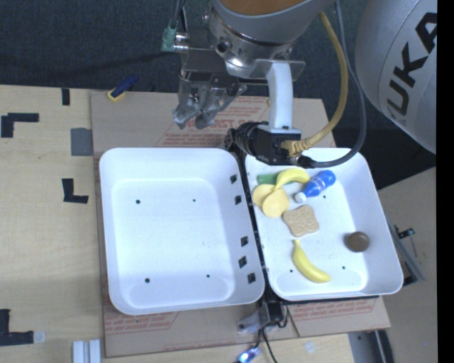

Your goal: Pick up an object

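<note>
Of the pieces in the right bin [376, 213], the banana [309, 264] at six o'clock looked light, stiff and slick, best gripped across its middle, while the empty tool [198, 113], fingers seemingly pressed together, hung at eleven o'clock.

grey arm [408, 64], orange band [262, 6], yellow cable [339, 106]

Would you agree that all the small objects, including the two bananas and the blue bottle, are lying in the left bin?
Not quite: the camera view shows the bananas and blue bottle with the other small objects in the right bin, not the left bin.
</note>
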